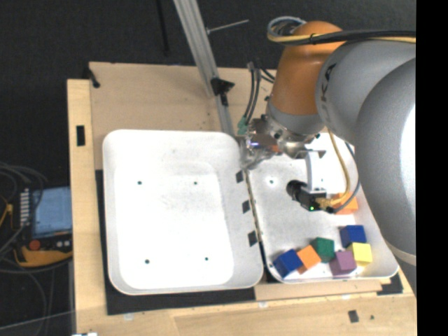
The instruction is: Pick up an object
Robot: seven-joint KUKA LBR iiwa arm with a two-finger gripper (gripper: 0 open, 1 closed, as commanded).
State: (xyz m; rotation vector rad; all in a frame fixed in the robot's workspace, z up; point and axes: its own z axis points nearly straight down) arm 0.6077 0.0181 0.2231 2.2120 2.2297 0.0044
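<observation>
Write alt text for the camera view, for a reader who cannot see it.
A grey and orange robot arm reaches over the right bin, where coloured blocks cluster at its near edge. The left bin sits beside it.

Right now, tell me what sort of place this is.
Likely a robotics lab: an arm reaches over a bench bearing two white bins, with coloured blocks in one.

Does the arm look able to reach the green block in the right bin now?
Probably yes. The green block lies uncovered near the lower rim of the right bin, and the arm hangs over that same bin. The orange block beside it may crowd a grasp.
</observation>
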